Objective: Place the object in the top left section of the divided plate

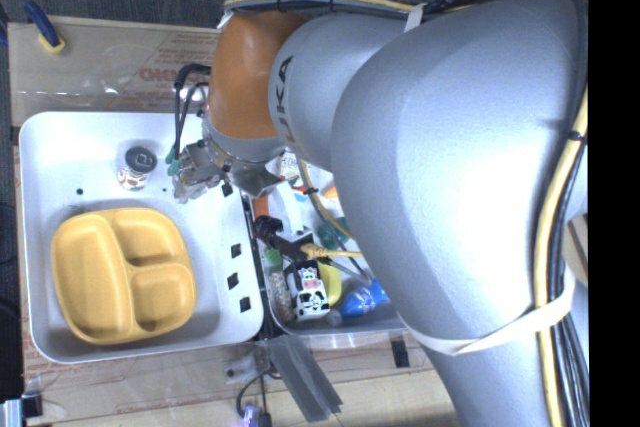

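1 blue clip [42, 25] lies on the worktop [110, 55], far up and left of the gripper [190, 170]. 2 white bins sit side by side. In the left bin [60, 130], 1 yellow plate [122, 272] with 3 sections lies down and left of the gripper, nothing in it. 1 small can [137, 165] stands just left of the gripper, apart from the plate. The gripper hangs over the left bin's upper right part; whether it is clenched or released cannot be told, being small and dark. The arm [440, 165] covers most of the right bin [330, 330]; its contents, down and right of the gripper, are a jumble, with 1 blue item [365, 300] and 1 yellow item [335, 290] partly seen.
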Controlling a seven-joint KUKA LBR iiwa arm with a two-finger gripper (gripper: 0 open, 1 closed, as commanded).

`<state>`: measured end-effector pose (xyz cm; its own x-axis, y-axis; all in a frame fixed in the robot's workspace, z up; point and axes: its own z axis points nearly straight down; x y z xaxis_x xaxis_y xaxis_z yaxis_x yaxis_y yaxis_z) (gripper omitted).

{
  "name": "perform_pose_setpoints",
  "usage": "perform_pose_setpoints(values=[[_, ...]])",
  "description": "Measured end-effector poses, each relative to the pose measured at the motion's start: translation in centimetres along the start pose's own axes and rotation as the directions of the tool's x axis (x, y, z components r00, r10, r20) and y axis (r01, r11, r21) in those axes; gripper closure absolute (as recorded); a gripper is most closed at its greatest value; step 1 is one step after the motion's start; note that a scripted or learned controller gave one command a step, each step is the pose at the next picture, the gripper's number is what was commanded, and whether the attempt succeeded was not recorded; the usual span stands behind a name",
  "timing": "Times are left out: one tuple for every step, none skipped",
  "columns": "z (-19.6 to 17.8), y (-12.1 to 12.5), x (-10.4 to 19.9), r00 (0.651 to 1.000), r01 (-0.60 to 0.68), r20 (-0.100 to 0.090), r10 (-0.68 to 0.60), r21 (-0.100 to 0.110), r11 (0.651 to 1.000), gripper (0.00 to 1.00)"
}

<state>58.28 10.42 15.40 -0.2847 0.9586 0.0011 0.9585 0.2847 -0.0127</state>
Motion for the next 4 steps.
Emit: perform_pose_setpoints(values=[[0.0,0.0,0.0,1.0,0.001,0.0,-0.001,0.0,1.0,0.0],[-3.8,1.4,-8.7,0.999,-0.048,0.0,0.048,-0.012,0.999,0.0],[-4.8,1.5,-8.6,0.999,-0.041,0.0,0.041,-0.01,0.999,1.0],[-4.8,1.5,-8.6,0.999,-0.041,0.0,0.041,-0.01,0.999,0.0]])
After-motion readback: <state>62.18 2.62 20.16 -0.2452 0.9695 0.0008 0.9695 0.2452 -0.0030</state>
